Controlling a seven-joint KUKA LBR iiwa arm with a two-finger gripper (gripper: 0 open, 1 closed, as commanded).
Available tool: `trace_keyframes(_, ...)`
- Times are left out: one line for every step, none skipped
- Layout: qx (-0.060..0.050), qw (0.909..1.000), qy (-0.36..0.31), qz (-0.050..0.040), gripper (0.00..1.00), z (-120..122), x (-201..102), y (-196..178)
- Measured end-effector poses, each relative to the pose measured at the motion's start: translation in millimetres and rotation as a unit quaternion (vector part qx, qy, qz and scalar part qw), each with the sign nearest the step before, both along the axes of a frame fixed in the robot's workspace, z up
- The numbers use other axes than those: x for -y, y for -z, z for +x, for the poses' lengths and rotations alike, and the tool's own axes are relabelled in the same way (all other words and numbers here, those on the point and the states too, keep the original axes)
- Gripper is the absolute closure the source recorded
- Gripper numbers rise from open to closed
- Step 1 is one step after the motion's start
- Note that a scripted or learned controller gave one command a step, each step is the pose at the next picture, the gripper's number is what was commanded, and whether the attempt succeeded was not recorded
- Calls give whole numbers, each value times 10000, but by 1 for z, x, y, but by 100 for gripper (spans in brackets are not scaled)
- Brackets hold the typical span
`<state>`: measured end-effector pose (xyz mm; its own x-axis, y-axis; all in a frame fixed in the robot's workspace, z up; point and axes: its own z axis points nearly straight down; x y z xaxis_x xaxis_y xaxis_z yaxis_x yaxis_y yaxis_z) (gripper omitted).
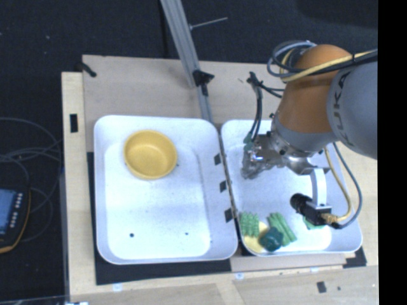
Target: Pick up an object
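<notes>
My gripper [252, 165] hangs over the left part of the right bin [236, 135], close to the divider between the bins, with nothing visible between its fingers. At the front of that bin lies a cluster of small things: a light green ridged piece [248, 223], a darker green ridged piece [282, 227], a teal rounded object [272, 239] and a yellow piece [254, 241] partly under them. A yellow bowl [151, 154] sits upright in the back left of the left bin [114, 234].
A slanted grey metal pole [184, 43] rises from behind the bins near the divider. The bench's wooden edge [76, 170] borders the bins on the left. The arm's orange and grey body covers the back right of the right bin.
</notes>
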<state>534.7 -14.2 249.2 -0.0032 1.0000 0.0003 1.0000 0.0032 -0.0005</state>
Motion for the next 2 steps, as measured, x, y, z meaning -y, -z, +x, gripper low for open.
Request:
trace_keyframes(5,10000,0,3,100,13,-44,-7)
trace_keyframes(2,10000,-1,0,100,35,-88,0)
